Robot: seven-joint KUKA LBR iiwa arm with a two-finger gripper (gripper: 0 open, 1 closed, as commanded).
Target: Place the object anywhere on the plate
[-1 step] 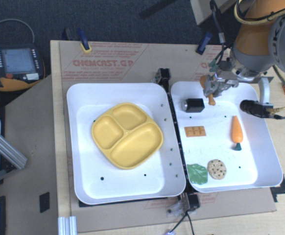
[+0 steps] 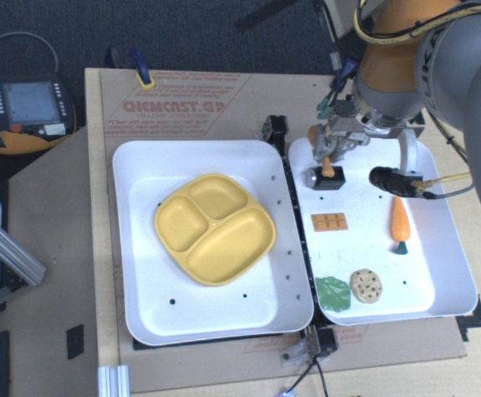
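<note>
End effector (image 2: 330, 157) hangs low in the right bin, jaw state indeterminate, directly above a small orange-topped object on a black base (image 2: 329, 174). Step in hand appears to be pick-up; the yellow plate (image 2: 216, 228) lies well off to its left. Next move requires a confirmed grasp, lift and transfer leftward.

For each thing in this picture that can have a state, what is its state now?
yellow plate: upright in the left bin, nothing on it.
carrot: lying flat in the right bin.
cookie: lying flat, near the green leaf.
cracker: lying flat.
gripper: low over the right bin's far end, just above a small black and orange object.
</note>
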